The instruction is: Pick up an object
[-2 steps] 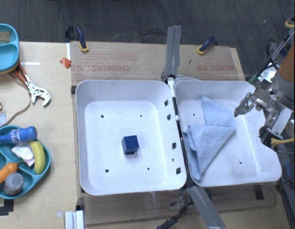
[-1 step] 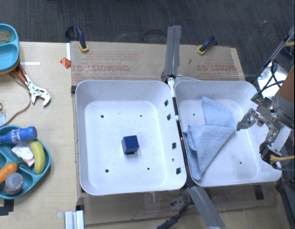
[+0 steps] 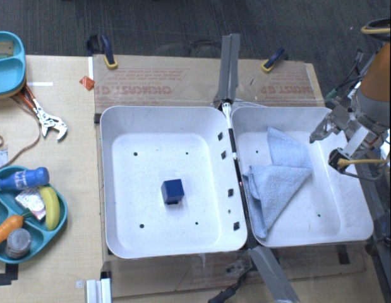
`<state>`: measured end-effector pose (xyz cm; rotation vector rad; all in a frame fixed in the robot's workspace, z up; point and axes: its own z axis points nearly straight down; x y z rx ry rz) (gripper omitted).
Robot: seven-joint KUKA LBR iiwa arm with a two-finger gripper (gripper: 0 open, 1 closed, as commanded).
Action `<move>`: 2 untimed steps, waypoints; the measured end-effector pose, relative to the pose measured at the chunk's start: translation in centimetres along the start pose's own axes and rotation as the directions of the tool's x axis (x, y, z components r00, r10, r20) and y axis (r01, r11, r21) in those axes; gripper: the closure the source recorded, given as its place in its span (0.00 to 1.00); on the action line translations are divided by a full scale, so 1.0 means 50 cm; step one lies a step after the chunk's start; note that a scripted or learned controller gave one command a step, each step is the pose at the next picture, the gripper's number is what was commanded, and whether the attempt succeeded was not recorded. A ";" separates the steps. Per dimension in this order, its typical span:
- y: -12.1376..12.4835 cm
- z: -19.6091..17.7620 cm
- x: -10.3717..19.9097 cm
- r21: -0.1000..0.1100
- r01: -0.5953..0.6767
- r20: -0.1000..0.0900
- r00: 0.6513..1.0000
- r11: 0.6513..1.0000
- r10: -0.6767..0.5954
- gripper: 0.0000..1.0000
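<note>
The blue cloth (image 3: 277, 172) lies in the right bin (image 3: 347, 229), toward its left side. It looks soft and floppy, and I think it is very light. It is folded into a pointy shape, with 1 long tip reaching down toward the near wall and a wider part higher up. A soft thing like this will bend and sag when lifted, so a pinch on a thick fold or a raised ridge should work better than a pinch on a flat edge. It will not break, and I do not think it is slippery.

The blue block (image 3: 173, 190) sits alone near the middle of the left bin (image 3: 119, 232), well apart from every wall. It is small, dark blue and boxy, with flat sides. I think it is hard and light. The best hold would be on 2 flat sides that face away from each other, coming straight down from above. It could scoot away if only 1 finger bumps it.

The gripper (image 3: 328, 131) hangs over the right edge of the right bin, near the cloth but not touching it. Nothing sits in it. I cannot tell if it is wide or narrow.

Farther back on the worktop (image 3: 62, 81) lies a wrench (image 3: 48, 122), well apart from both bins.
</note>
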<state>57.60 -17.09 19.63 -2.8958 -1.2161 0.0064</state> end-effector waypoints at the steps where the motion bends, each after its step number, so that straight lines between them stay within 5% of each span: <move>1: -0.033 -0.055 -0.074 0.001 -0.185 0.000 0.983 0.983 0.185 0.00; 2: -0.080 0.088 0.102 0.003 -0.277 0.001 0.961 0.961 0.277 0.00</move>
